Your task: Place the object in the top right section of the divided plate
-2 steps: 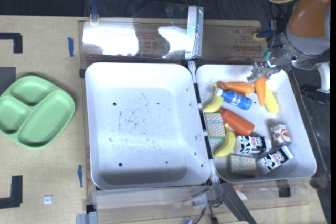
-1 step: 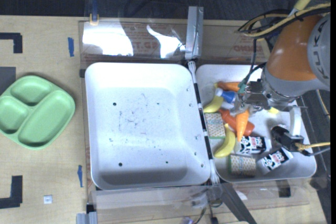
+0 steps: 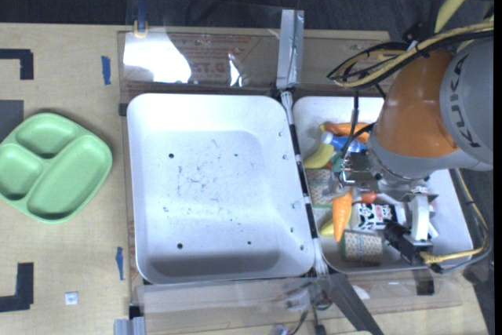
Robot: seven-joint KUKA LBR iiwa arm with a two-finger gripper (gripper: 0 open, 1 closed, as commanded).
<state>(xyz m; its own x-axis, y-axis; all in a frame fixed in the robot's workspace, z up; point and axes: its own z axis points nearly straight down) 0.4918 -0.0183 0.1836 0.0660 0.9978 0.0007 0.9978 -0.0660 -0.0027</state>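
The KUKA arm (image 3: 427,118) reached in from the right of the frame and hung over the right bin (image 3: 463,204), its gripper (image 3: 375,196) low among a clutter of small items: a carrot-like orange piece (image 3: 342,214), a yellow piece (image 3: 320,158) and a patterned cylinder (image 3: 362,245). Whether the gripper was open or closed on anything could not be told; its own body hid the view. The green divided plate (image 3: 53,166) sat far left on the bench, well apart. A clean pick probably called for settling on a single item, then lifting clear of the bin wall.
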